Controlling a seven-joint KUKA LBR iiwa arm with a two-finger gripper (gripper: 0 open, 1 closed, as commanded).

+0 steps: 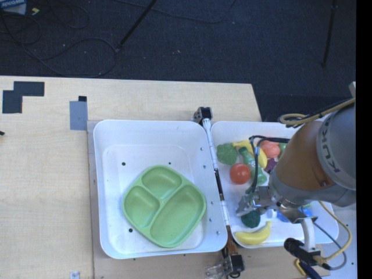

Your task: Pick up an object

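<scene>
Two shallow white bins sit side by side on the pale wooden tabletop (46,185). The left bin (110,138) carries a green divided plate (164,206) with three compartments, lying flat and turned at an angle, towards the near right part of the bin's floor.

The right bin (224,131) holds the small toy foods. Near its far left there is a green leafy piece (226,153), and just beside it on the near side a red tomato (239,173). A yellow piece (244,147) lies next to the leafy one, with an orange-red ball (269,150) a little further right and something purple (263,158) between them (too small to name with any confidence). A banana (253,235) lies along the near edge of the bin.

The arm (311,156) comes in from the right, its orange band broad over the right bin. The claw (251,204) hangs low over the middle of that bin, right above a dark green object (251,219) that sits just beyond the banana. Whether the claw is spread or pinched together I cannot tell from here; the metal parts blur into the object below, and nothing can be seen clearly caught in it.

A black clamp (203,114) sits at the far end of the seam between the bins.
</scene>
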